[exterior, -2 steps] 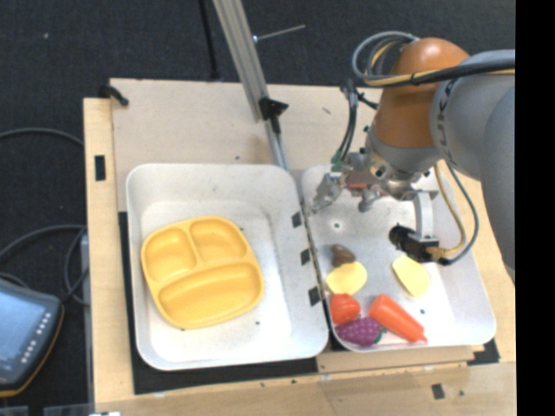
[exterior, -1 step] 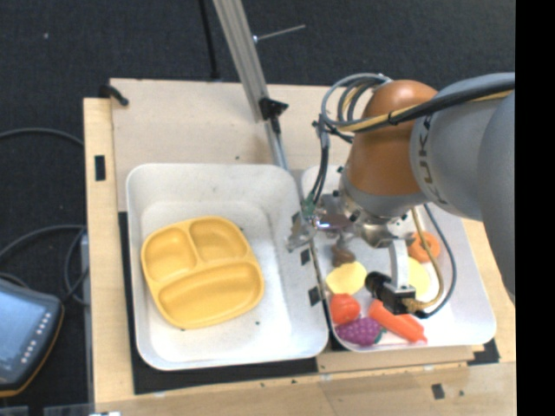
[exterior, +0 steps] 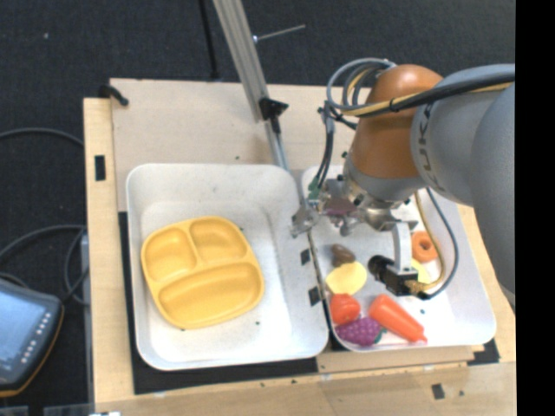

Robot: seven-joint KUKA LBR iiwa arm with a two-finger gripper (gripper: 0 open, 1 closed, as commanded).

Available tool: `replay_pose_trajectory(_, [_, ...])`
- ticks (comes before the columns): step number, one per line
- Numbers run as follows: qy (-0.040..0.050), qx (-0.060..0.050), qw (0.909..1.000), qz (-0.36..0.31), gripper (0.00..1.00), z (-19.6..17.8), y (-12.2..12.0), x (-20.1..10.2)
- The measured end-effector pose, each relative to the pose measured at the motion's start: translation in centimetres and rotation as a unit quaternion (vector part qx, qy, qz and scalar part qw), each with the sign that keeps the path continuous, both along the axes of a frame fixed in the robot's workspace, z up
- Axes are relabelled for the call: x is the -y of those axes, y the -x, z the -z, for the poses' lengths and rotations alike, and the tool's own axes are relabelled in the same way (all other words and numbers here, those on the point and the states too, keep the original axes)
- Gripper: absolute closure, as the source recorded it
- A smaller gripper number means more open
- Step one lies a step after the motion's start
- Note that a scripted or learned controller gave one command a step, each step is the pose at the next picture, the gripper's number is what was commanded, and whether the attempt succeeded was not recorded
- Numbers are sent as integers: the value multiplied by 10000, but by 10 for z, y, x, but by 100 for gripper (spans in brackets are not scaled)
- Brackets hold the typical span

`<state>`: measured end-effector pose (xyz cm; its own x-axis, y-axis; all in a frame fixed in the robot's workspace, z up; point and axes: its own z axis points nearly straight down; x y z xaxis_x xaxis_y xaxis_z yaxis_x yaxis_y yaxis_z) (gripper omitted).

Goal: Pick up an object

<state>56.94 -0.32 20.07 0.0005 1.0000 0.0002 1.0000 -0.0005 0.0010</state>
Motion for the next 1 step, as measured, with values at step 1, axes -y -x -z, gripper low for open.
replay_pose_trajectory(1, [73, 40, 10000, 40, 0, 45, 6, -44])
